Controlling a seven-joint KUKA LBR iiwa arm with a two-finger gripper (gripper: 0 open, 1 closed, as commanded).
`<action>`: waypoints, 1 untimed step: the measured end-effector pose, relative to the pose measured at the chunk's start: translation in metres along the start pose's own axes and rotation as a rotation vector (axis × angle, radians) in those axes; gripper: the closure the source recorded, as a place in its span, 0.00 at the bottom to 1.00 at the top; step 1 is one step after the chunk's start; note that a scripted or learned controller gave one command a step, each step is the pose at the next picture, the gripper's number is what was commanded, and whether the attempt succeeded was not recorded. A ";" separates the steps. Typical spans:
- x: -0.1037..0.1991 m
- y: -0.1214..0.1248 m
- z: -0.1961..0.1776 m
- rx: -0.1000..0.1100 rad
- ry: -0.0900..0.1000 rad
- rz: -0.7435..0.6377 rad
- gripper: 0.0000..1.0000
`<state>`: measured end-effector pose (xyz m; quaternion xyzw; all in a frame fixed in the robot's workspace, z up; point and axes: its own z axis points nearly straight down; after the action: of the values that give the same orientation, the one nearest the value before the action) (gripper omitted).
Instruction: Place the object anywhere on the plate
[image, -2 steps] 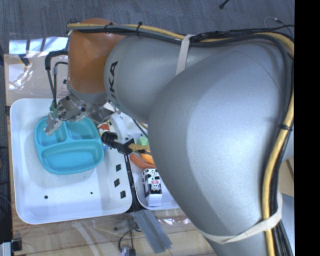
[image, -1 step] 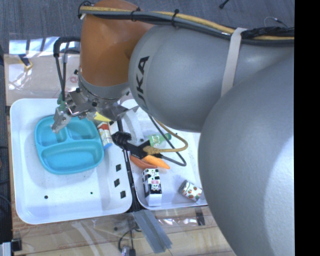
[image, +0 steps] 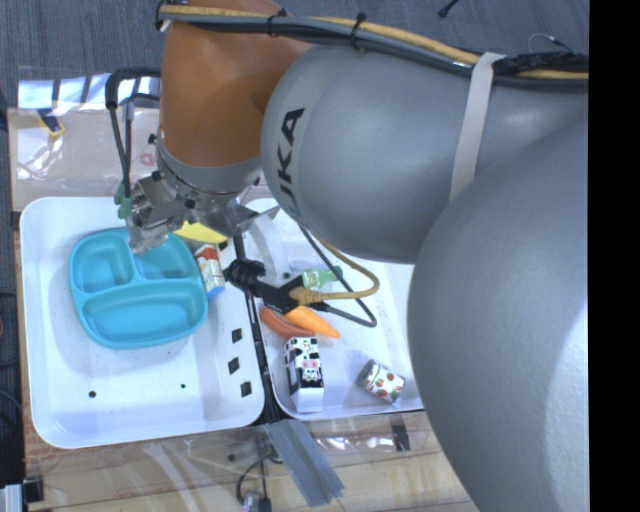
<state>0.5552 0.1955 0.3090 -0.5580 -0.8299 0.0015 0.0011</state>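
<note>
A blue divided plate lies in the left bin. My gripper hangs low over the plate's far right compartment, under the orange wrist band. A small red-and-white bottle lies just off the plate's right rim, with a yellow object behind it, partly hidden by the wrist. In the right bin an orange carrot lies near a cow-patterned carton and a small patterned can.
The arm's grey body covers most of the right bin and the top of the view. A green item and cables lie beside the carrot. A raised divider separates the two bins. The left bin's front floor is bare white.
</note>
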 end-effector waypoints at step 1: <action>-0.080 -0.016 -0.059 -0.004 0.000 0.059 1.00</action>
<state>0.5703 0.1153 0.3681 -0.5823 -0.8130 -0.0001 0.0000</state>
